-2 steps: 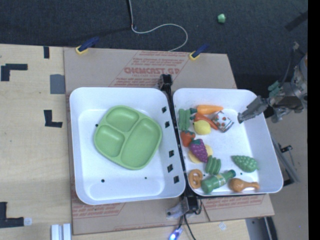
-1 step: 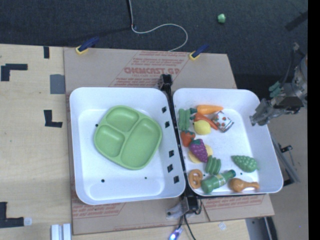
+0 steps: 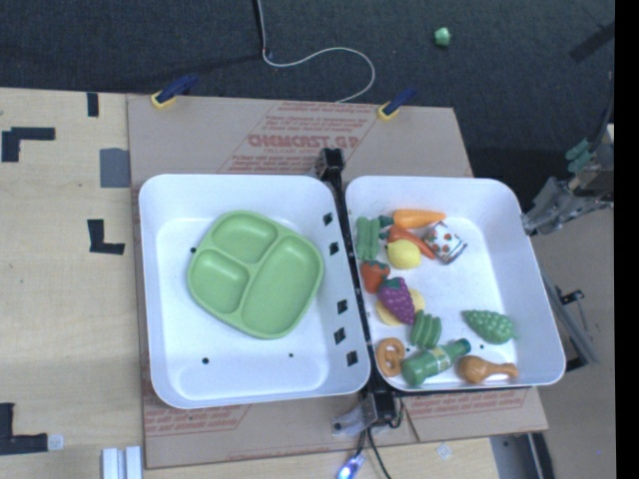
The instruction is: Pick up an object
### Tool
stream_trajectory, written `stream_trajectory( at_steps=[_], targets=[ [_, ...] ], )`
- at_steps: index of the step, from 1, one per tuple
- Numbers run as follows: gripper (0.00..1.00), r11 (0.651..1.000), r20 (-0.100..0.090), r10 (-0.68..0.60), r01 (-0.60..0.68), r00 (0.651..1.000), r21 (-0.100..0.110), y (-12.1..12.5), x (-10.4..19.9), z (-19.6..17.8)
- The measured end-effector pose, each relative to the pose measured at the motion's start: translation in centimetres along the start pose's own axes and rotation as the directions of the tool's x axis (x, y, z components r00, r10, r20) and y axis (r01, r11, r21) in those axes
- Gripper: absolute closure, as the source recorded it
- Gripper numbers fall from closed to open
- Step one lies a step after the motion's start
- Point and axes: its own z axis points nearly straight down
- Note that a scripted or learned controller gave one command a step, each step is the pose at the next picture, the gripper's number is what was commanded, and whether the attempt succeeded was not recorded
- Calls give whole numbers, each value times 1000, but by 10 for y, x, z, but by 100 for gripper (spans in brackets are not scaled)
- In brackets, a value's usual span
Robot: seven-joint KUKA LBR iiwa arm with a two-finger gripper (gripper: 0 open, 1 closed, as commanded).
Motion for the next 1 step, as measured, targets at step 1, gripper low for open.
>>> stream_trajectory(
  at_steps=[1],
  targets=[
    [100,1000,1,3,-3,1000,-1,0,-28,-35]
  ],
)
